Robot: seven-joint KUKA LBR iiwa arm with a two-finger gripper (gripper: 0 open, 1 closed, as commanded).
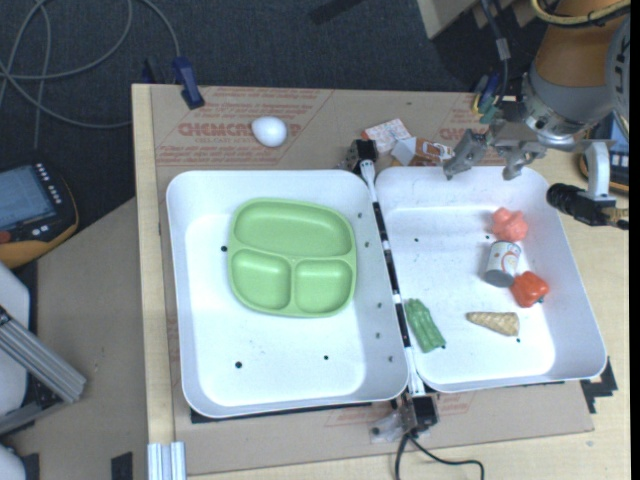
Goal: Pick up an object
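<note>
The arm (pixel 575 43) comes in from the upper right, its orange band high at the edge of the view and the grey wrist angled down toward the far rim of the right bin (pixel 575 353). The gripper (pixel 491 160) hangs right over that far rim, just at the bin's back edge. Its two fingers (pixel 462 158) are spread apart, pointing down and a little toward the camera, and nothing sits between them: the claw is released, holding nothing.

Down in the right bin the pickings lie in a loose cluster on the right-hand side. A red piece (pixel 508 222) is nearest the gripper, below and a touch to its right. Just under it a small can (pixel 502 261) lies tilted, and a second red piece (pixel 530 288) sits beside the can's lower end. A tan cone (pixel 494 321) lies flat nearer the front. A green block (pixel 424 325) rests against the bin's left wall, well apart from the others.

The left bin (pixel 200 368) carries a green tray (pixel 292 256) with three compartments. Behind it, on the cardboard (pixel 330 103), sits a white egg (pixel 268 130).
</note>
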